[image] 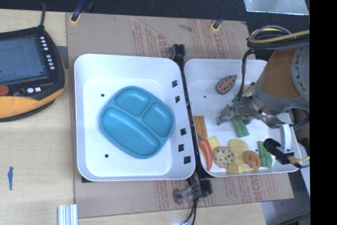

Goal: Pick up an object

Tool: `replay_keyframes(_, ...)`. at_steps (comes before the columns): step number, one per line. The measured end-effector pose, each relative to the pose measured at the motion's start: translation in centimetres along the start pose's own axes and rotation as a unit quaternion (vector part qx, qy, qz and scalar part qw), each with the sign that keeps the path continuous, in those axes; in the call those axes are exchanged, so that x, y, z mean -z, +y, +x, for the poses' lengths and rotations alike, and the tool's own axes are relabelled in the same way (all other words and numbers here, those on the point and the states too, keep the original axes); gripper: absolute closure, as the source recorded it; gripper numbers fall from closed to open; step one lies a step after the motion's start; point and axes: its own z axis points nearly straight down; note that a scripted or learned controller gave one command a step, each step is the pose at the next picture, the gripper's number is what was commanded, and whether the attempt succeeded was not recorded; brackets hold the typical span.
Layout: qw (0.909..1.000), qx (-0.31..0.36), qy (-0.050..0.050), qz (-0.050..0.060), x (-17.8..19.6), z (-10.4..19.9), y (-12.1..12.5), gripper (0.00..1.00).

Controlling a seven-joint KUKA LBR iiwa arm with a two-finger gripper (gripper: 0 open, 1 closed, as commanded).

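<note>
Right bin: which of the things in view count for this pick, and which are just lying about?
For the pick:
gripper over the right bin
green piece beside it
toy foods along the near edge, such as the cookie

Lying about:
blue divided plate in the left bin
teach pendant

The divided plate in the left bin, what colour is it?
Light blue, plain with no pattern; the divided plate shows clearly in the camera view.
</note>
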Motion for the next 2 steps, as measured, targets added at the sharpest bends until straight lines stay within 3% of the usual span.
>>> replay_keyframes(1,1.0000,0.001,0.000,0.000,1.1,-0.1,0.0,1.00)
replay_keyframes(2,1.0000,0.003,0.001,-0.005,10.6,7.6,3.3,1.00)
